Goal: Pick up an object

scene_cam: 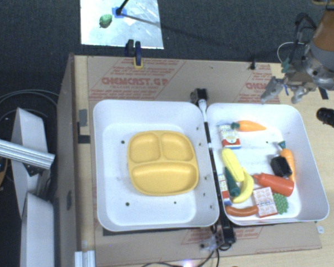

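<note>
The tool point(283, 90) is hovering above the right bin point(306, 132), beyond its far rim, fingers apart and gripping nothing. Probably it is waiting before choosing among the toys crowding that bin.

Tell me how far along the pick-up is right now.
Nothing looks done yet. The gripper hangs open above the far edge of the right bin, with nothing between its fingers. The banana and carrot lie in that bin. Descending, grasping and lifting remain.

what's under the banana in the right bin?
The curved yellow banana lies across a dark green item and a small red-and-white packet on the white bin floor. Their covered parts are hidden.
</note>
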